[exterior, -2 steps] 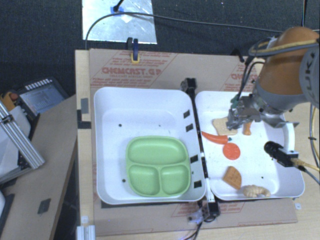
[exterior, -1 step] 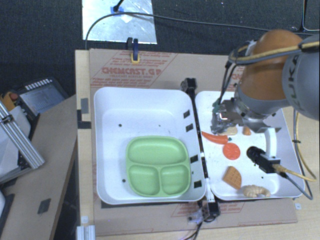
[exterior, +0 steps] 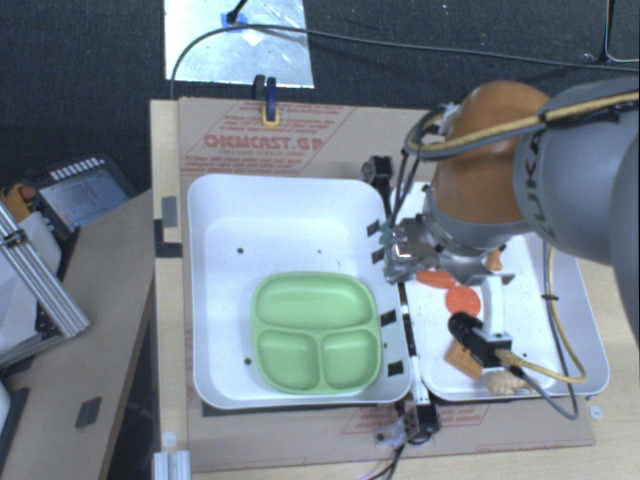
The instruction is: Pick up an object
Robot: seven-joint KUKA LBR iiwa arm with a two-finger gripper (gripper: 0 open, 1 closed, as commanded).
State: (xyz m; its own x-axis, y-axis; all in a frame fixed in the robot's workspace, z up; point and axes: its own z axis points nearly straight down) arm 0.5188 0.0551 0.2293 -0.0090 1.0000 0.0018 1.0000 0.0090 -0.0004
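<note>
Camera view shows the gripper [exterior: 441, 265] low in the right-hand bin [exterior: 525, 313] beside 2 orange pieces [exterior: 463, 300]; jaw state cannot be told, so centre over 1 piece before closing

Arm [exterior: 585, 173] reaches in from the right; tool [exterior: 442, 260] points steeply downward.

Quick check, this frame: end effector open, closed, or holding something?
End effector: cannot be told from this angle; it is down over the right bin.

Divided tray [exterior: 318, 330] in the left bin's [exterior: 280, 218] near half, small items [exterior: 462, 298] in the right bin [exterior: 585, 353], arm [exterior: 560, 168] over them
</note>
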